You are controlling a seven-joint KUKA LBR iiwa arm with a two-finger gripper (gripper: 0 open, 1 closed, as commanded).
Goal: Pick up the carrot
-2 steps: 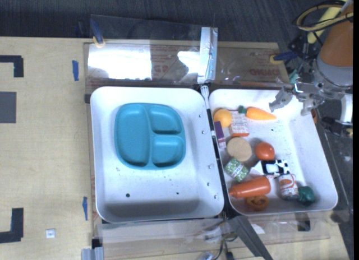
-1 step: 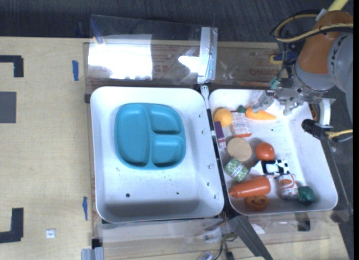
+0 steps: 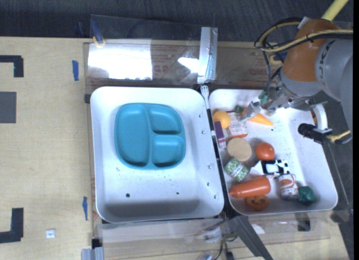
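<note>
Over the right-hand shallow white bin [image 3: 322, 163] now, grey arm with its orange band [image 3: 303, 57] reaching in from the right, gripper [image 3: 268, 101] low at the bin's far edge — just beside a small orange wedge-shaped piece [image 3: 261, 120]. How far the gripper is open: cannot tell, too small and blurred, and nothing visibly held. Down at the near side, the long orange-red carrot [image 3: 251, 186] lying flat on the bin floor, well apart from the gripper, a darker orange pumpkin-like piece [image 3: 257, 202] touching its near edge. Between them — a round tan disc [image 3: 240, 149], a red tomato-like ball [image 3: 265, 152]. Left-hand white bin [image 3: 106, 186] carrying a blue divided plastic tray [image 3: 150, 134].
</note>
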